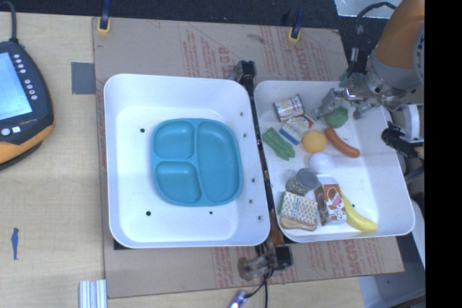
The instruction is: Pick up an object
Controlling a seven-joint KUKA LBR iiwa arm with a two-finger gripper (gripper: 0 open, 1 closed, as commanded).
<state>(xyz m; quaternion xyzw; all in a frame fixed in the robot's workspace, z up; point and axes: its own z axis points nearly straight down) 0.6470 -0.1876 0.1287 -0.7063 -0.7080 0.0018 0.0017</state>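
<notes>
The right white bin [393, 177] holds several toy foods. My gripper [345, 103] hangs over the bin's far right part, below the orange band of the arm [399, 25]. Its two grey fingers [329, 97] stand spread apart, open. A small green object [336, 117] lies just under and in front of them, not lifted. Nearby lie a red sausage [341, 142], an orange ball [314, 141], a white egg [320, 162] and a small can [289, 107].
A white-blue packet [296, 130], a green pod [278, 143], a grey lid [304, 180], a cracker box [298, 211], a brown carton [330, 203] and a banana [357, 216] share that bin. The left bin [123, 155] holds a blue divided plate [196, 160]. A control pendant [18, 101] lies far left.
</notes>
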